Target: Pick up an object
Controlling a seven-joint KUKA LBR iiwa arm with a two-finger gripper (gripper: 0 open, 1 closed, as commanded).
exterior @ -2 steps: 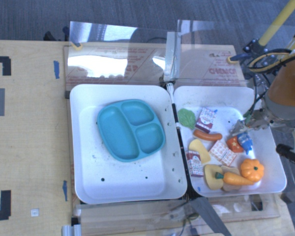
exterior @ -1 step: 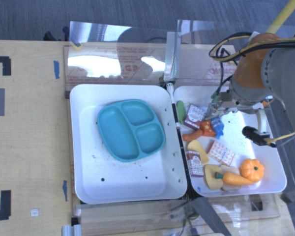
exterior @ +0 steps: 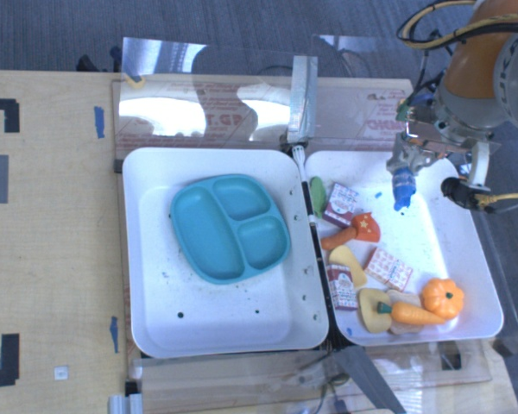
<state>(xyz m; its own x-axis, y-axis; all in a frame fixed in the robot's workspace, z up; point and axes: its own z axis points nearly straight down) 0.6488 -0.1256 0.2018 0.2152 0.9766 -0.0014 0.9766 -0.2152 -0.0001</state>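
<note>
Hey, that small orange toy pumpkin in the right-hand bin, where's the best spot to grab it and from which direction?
Probably straight down from above, closing across the round body of the small orange toy pumpkin rather than its stubby stem. It sits upright near the right white bin's front corner, with an orange toy carrot close at its left, so finger room is tight there.

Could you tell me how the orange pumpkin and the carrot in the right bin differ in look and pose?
The pumpkin is round and squat, sitting upright with its green stem on top; the carrot is long and tapered, lying flat. The pumpkin is the brighter orange, the carrot slightly duller. Both are toy foods, touching, in the near right corner of the right bin.
</note>
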